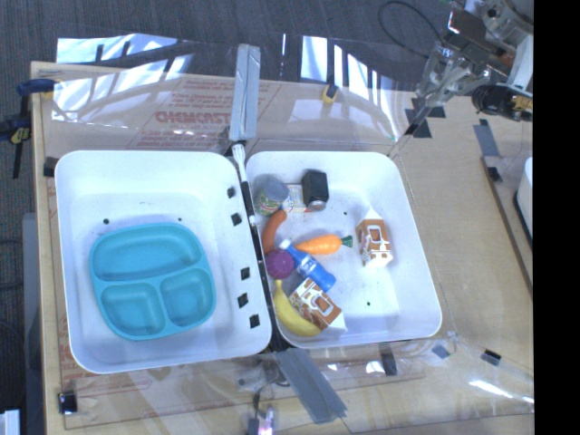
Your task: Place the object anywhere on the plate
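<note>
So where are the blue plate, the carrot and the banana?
Blue plate (149, 247): camera view, top compartment.
Carrot (319, 244): camera view, orange body.
Banana (288, 313): camera view, yellow curve beside the carton.

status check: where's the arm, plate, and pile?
End effector up beyond right bin's far corner, nothing between fingers. Blue plate in left bin, bare. Toys, carrot included, clustered in right bin. Path unobstructed.
</note>
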{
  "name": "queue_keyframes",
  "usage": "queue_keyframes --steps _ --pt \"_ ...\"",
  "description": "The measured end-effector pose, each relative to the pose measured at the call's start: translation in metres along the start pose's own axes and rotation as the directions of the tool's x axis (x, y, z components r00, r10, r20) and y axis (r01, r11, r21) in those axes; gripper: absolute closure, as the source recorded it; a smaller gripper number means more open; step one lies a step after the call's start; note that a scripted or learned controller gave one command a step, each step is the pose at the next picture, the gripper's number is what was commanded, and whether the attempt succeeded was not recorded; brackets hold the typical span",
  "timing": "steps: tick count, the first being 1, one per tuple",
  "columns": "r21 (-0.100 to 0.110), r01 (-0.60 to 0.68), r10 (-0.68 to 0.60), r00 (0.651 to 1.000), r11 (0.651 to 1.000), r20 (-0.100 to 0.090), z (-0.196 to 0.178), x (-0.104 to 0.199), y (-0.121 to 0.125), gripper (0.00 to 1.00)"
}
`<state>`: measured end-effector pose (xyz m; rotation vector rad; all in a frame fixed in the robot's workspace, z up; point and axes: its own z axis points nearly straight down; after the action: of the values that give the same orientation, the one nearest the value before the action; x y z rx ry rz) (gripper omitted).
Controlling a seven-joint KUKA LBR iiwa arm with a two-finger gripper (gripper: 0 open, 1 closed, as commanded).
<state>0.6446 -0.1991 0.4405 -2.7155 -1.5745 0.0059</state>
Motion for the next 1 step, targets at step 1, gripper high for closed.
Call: queue_keyframes --steps 1 --pt "-0.003 0.017 -0.017 1.000 1.000 0.000 -0.0015 -0.0775 -0.1285 1.00"
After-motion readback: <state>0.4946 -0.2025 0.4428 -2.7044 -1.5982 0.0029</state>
